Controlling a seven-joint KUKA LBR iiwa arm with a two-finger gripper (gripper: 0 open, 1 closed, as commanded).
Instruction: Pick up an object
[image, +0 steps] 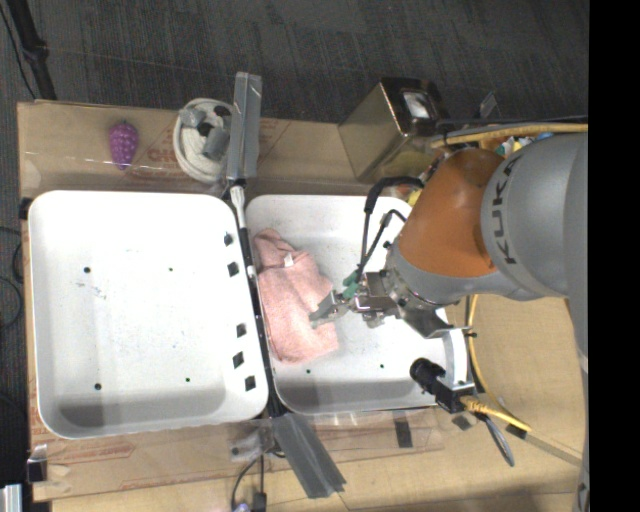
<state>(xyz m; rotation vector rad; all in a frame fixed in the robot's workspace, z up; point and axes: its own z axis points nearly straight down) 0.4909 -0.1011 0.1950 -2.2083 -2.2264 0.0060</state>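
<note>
The hand (328, 308) reaches in from the right over the right bin (330, 215) with its tip at the edge of the pink cloth (290, 300), which lies crumpled against that bin's left wall, though its grip on anything cannot be told.

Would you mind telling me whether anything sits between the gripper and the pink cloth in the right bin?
Nothing visible does. The gripper is at the right edge of the crumpled pink cloth in the right white bin.
</note>
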